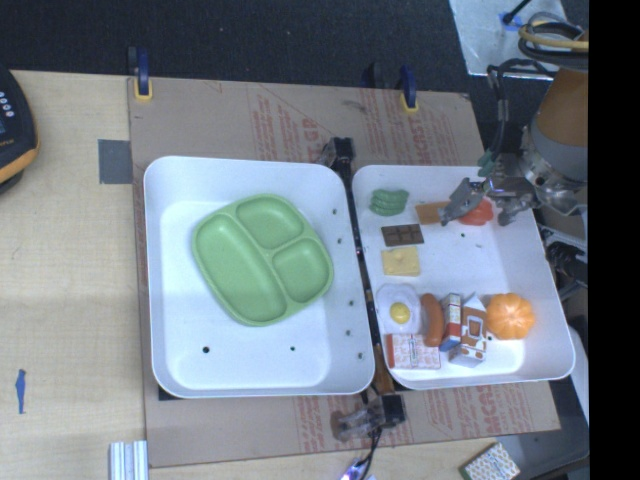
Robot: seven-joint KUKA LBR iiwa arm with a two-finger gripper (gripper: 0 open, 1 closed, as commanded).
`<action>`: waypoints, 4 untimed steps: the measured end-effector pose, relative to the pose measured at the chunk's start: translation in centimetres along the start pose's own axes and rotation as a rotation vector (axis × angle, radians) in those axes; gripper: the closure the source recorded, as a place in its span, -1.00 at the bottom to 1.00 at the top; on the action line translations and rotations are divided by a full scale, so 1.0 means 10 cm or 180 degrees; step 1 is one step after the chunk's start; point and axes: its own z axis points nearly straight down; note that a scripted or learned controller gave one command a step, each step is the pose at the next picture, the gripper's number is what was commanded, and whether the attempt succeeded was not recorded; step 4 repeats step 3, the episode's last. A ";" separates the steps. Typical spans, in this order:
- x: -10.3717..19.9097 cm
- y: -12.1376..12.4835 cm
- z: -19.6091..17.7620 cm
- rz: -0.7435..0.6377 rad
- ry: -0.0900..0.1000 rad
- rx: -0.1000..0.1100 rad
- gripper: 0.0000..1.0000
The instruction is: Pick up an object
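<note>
My gripper [478, 208] hangs over the far right part of the right bin [530, 268]. It is open, its dark fingers [458, 206] spread to either side of a small red object [479, 214] that seems to rest on the bin floor. Just left of it lies a flat orange-brown piece [432, 212]. The same bin also holds a green item [390, 201], a brown chocolate bar [403, 235], a yellow cheese square [401, 261], a fried egg [399, 312], a sausage [432, 319], small cartons [470, 330], an orange [510, 316] and a red-and-white packet [411, 351].
The left bin [170, 298] holds a green divided plate [262, 258]. Both bins sit on a cardboard sheet [250, 118] clamped to the bench. The arm's wrist [555, 158] stands over the right bin's far right corner.
</note>
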 end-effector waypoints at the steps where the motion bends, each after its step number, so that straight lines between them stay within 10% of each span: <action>1: 0.23 -0.60 1.54 0.0003 0.0013 0.0038 -1.00; 2: 0.20 -0.56 1.37 -0.0009 -0.0002 0.0010 1.00; 3: 0.88 -0.36 0.45 -0.0021 0.0010 -0.0030 1.00; 4: 0.88 -0.36 0.45 -0.0021 0.0010 -0.0030 1.00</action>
